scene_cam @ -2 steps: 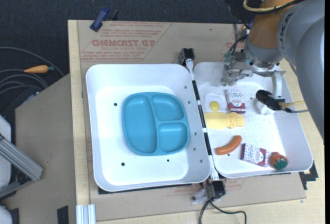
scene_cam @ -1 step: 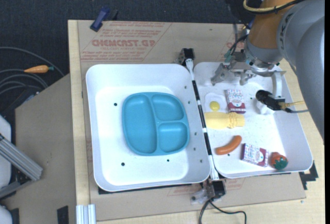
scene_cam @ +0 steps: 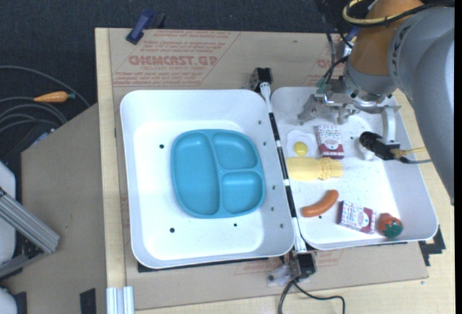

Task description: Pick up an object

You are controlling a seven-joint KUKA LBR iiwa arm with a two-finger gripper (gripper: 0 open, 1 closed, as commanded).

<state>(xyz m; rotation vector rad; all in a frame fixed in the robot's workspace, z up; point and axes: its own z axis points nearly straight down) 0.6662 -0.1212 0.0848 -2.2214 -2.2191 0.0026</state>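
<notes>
Two shallow white bins sit side by side on the table; the left bin [scene_cam: 144, 233] carries a blue divided plastic plate [scene_cam: 216, 172], the right bin [scene_cam: 415, 197] the pickable items. The jaws [scene_cam: 333, 105] hang at the right bin's far end, near its back rim, above a red-and-white packet [scene_cam: 330, 141]; whether they are open I cannot tell. Nothing looks lifted yet. A yellow corn cob [scene_cam: 312, 170], an orange sausage [scene_cam: 320, 203] and a second red packet [scene_cam: 355, 217] lie well spaced, with open floor around.
</notes>
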